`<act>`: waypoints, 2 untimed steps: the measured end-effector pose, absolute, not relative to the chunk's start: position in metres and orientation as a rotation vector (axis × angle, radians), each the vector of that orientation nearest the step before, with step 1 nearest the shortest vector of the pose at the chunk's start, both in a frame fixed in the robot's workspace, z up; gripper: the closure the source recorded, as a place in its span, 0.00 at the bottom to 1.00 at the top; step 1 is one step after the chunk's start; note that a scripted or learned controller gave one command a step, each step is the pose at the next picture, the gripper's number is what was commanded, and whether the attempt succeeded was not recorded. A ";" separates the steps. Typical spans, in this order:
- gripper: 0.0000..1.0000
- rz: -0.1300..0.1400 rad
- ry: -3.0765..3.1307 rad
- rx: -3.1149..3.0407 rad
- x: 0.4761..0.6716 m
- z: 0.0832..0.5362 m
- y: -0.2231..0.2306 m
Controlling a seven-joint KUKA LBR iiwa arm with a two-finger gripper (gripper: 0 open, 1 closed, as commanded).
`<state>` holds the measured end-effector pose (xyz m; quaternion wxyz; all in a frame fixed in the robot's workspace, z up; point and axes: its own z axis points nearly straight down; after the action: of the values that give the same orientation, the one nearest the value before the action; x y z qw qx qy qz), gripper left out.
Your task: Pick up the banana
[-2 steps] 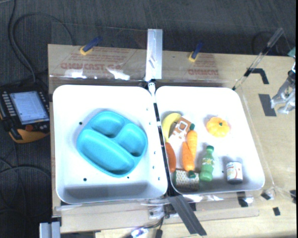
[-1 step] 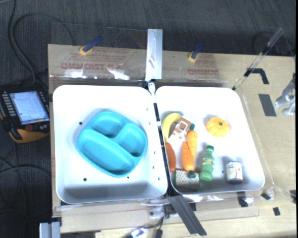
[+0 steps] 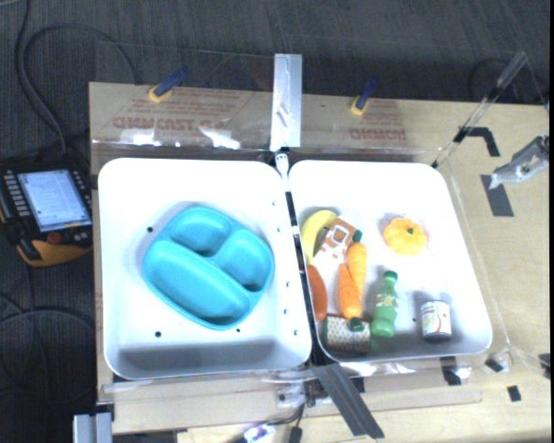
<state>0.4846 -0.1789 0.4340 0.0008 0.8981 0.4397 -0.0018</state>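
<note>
Food toys crowd the right bin (image 3: 462,247): banana (image 3: 316,228) at ten o'clock, touching a small carton (image 3: 332,244), with carrot (image 3: 353,277), green bottle (image 3: 385,305), can (image 3: 434,320) and an orange pumpkin (image 3: 405,235) nearby. Left bin (image 3: 120,275) holds a blue divided tray (image 3: 208,264). Gripper state: cannot tell.

Light falls evenly from above me, bright enough that the 2 white bins (image 3: 369,178) nearly wash out along their rims. Shadows are soft and short beneath the blue tray (image 3: 208,264). The clear sheet (image 3: 194,109) at the far edge shows faint glare. Everything looks slightly soft and grainy; the dark floor (image 3: 92,26) loses detail.
</note>
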 end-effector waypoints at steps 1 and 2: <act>1.00 -0.011 1.380 2.819 0.485 0.443 -0.179; 1.00 -0.005 1.614 2.694 0.485 0.434 -0.129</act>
<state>0.4846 -0.1289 0.4339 0.0005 0.8579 0.5139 -0.0015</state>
